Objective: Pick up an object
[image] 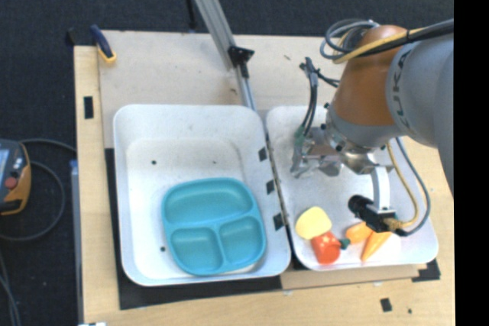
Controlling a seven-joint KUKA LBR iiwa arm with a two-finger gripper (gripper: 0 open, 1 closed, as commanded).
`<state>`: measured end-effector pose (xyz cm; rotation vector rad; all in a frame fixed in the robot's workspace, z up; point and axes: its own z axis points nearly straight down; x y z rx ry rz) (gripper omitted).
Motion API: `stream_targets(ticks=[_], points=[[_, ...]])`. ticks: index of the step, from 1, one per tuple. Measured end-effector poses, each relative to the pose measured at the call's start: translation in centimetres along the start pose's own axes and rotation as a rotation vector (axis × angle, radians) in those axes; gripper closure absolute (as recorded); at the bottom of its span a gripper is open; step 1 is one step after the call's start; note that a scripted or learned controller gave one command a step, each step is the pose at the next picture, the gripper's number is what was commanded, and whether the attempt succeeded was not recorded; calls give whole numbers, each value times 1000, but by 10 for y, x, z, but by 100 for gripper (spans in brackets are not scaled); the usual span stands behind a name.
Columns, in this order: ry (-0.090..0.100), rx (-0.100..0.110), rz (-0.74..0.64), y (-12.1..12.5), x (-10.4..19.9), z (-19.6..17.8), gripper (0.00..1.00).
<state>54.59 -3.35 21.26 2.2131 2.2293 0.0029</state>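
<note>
My gripper [307, 159] hangs low over the left part of the right bin [425, 244], close to the wall between the two bins. Nothing shows between its tips. Below it, at the bin's front, lie a yellow rounded piece [313, 223], a red toy vegetable [326, 247] with a green stalk, and an orange carrot-like piece [373, 241]. The yellow piece is nearest the gripper, a short way in front of it and apart from it. The grey arm with its orange band [367, 88] covers the bin's back half.
The left bin [126, 126] holds a teal divided plate [212, 225] at its front. A slanted aluminium rail [210, 4] runs from the top to the bins' back edge. A small blue and yellow tool [103, 46] lies on the bench's back left corner.
</note>
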Motion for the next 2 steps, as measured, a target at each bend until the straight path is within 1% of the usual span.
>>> stream_targets(ticks=[1, 2], points=[[0, 0, 0, 13, 42, -11, 100], [1, -1, -1, 31, 93, -25, 100]])
